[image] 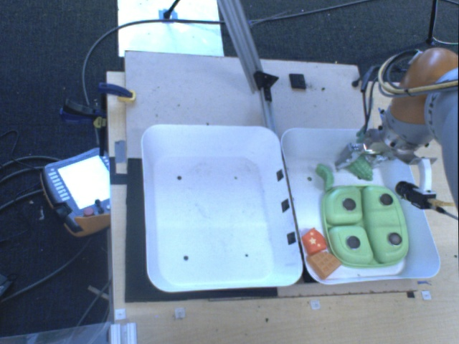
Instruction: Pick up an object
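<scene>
Left bin (215, 278) lay beside right bin (301, 149), rims touching. Arm (423, 92) reached in from far right. Large green four-cup tray (364, 224) sat near-right in the right bin. Gripper (362, 160) hung at the bin's far side over a small green object (361, 168); jaw state unclear. Orange block (314, 241) and tan block (324, 264) touched the tray's left edge.
</scene>
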`<state>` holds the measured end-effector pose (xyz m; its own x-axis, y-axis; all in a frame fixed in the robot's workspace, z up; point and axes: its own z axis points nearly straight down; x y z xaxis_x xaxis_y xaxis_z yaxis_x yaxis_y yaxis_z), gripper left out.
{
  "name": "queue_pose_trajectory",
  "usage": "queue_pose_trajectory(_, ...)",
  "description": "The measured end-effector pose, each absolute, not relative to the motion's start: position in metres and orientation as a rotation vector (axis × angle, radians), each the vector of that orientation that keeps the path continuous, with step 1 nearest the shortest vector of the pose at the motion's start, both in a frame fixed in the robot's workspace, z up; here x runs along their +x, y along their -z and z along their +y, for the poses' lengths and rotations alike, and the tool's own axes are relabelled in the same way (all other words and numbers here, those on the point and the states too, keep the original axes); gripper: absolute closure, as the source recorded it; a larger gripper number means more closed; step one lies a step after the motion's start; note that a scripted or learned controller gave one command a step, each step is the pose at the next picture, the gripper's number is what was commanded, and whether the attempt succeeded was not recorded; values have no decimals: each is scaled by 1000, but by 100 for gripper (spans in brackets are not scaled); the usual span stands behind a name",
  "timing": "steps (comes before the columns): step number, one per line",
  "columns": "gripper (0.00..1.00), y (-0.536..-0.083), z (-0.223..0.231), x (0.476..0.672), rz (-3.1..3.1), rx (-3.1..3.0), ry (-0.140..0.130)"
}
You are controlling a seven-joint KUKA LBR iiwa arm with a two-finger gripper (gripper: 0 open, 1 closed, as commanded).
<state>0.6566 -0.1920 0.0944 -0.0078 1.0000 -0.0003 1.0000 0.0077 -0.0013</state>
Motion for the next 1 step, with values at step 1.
queue_pose_trajectory(1, 100, -110, -193, 659, -2238, -2216, 4)
